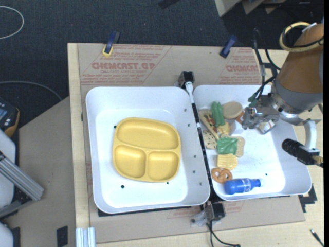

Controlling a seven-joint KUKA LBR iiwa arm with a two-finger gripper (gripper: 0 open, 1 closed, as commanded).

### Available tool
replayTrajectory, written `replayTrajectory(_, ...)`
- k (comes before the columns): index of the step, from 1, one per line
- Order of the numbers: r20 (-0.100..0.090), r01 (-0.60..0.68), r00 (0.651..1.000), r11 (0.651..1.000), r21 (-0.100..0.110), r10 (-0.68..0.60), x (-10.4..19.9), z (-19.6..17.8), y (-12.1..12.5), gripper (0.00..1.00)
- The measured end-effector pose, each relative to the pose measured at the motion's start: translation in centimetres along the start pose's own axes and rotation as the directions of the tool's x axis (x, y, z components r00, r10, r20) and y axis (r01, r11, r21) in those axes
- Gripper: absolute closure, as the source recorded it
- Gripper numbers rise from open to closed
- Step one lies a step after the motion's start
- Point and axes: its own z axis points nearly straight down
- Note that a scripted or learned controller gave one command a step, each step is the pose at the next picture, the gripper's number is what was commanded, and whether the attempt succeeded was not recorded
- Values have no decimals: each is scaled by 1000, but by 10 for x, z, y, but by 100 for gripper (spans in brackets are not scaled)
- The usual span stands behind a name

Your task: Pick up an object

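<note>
Toys point(222, 138) heaped beside gripper point(253, 118), none visibly held

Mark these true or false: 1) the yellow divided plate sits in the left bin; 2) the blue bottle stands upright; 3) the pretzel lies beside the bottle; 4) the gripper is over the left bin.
1) True: the yellow three-compartment plastic plate lies in the left white bin.
2) False: the blue plastic bottle lies on its side.
3) True: the brown pretzel lies right beside it.
4) False: the gripper is over the right white bin.
</note>
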Motion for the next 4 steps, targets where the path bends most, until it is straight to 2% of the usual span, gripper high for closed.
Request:
replayTrajectory(1, 0, -1, 1000, 1000, 2, 1, 0, -22, 1, 100)
replayTrajectory(2, -3, 4, 1000, 1000, 3, -4, 48, -30, 21, 100)
replayTrajectory(3, -3, -3, 1000, 1000, 12, 3, 44, -21, 8, 100)
replayTrajectory(4, 0, -3, 1000, 1000, 5, 3, 34, -14, 24, 100)
